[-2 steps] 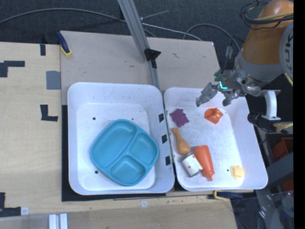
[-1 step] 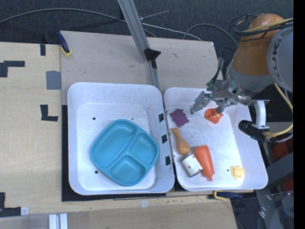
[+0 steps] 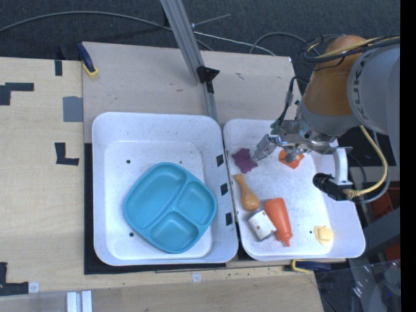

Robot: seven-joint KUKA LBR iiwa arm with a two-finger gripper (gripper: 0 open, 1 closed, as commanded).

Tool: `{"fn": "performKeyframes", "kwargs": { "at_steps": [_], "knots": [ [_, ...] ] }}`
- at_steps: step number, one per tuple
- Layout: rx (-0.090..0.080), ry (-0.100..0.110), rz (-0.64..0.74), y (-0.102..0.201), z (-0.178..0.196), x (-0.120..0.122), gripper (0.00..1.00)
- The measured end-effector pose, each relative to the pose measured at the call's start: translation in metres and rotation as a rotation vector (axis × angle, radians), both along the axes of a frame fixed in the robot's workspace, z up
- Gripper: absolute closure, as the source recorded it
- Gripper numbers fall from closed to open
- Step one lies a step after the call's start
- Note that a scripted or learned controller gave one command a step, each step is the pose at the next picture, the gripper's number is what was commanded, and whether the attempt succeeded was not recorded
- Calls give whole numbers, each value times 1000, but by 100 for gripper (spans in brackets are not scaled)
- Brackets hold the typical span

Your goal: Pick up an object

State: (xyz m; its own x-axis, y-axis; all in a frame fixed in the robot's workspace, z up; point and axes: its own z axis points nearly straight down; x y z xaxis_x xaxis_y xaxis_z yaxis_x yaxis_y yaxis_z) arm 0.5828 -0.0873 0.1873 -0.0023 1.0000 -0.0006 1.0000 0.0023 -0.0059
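Whether the fingers are open or closed cannot be told; the gripper is seen low at the upper part of the right bin, beside a small orange-red object. An approach is judged underway; next, closure on it is called for.

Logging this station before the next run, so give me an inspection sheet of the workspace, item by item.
Surface: wooden bench bearing two white bins, left bin, right bin.
Job's things: in right bin, purple piece, tan gourd-shaped toy, orange carrot toy, white block, yellow piece, orange-red piece by the gripper.
Clutter: blue divided plate in left bin.
Grippers: gripper low over right bin.
Cables: black cables behind bench; yellow cable on arm.
Surroundings: metal pole, dark carpet.
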Motion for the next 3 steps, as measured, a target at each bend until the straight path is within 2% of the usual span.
{"fn": "performKeyframes", "kwargs": {
  "at_steps": [1, 2, 3],
  "knots": [
    [0, 1, 0, -3, -58, 7, 0],
    [1, -2, 1, -2, -44, 8, 100],
    [1, -9, 0, 7, 6, 4, 100]
  ]
}}
